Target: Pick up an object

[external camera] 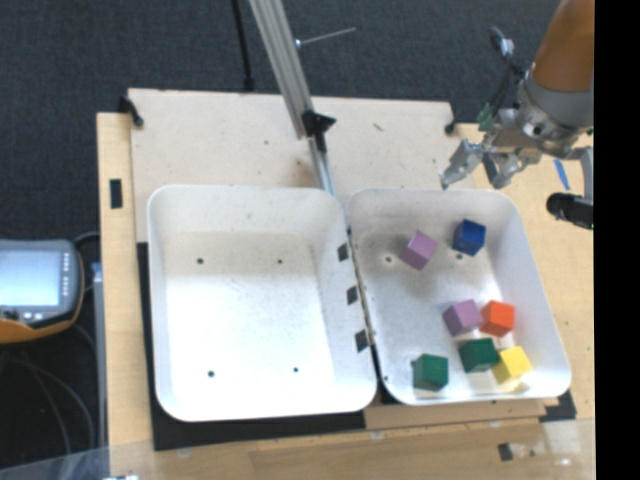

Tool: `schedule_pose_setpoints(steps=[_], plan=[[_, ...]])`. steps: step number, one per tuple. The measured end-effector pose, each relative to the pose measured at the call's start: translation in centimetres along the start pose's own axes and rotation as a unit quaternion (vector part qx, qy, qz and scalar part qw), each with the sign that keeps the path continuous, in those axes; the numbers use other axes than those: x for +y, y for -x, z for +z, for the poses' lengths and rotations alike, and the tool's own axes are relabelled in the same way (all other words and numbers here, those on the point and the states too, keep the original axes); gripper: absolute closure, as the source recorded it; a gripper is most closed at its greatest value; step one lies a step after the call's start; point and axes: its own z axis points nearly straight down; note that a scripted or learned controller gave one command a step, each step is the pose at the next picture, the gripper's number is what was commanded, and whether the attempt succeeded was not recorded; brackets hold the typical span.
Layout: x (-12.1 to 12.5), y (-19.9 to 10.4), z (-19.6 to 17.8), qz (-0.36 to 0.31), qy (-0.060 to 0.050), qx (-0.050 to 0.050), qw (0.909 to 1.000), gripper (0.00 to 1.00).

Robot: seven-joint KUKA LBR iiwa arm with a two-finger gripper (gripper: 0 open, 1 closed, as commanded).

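We see an evenly lit scene, bright without harshness, the light seeming to fall from above. The two white bins (250,298) come out close to overexposed, their floors pale and washed, with soft grey shading along the inner walls. Shadows under the coloured blocks (470,328) are short and faint. The dark carpet (100,28) around the bench shows grainy noise. Overall sharpness is modest: edges look slightly soft, and the gripper (485,163) is somewhat blurred. The orange band (565,43) on the arm has a mild sheen. We notice little bending of straight lines toward the edges
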Motion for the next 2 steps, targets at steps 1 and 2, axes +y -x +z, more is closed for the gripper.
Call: schedule_pose_setpoints(steps=[1, 2], plan=[[-0.9, 3.2, -1.7, 0.006, 0.002, 0.000, 1.0000, 0.00], [1.1, -4.6, 18.2, 0.002, -0.001, 0.001, 1.0000, 0.00]])
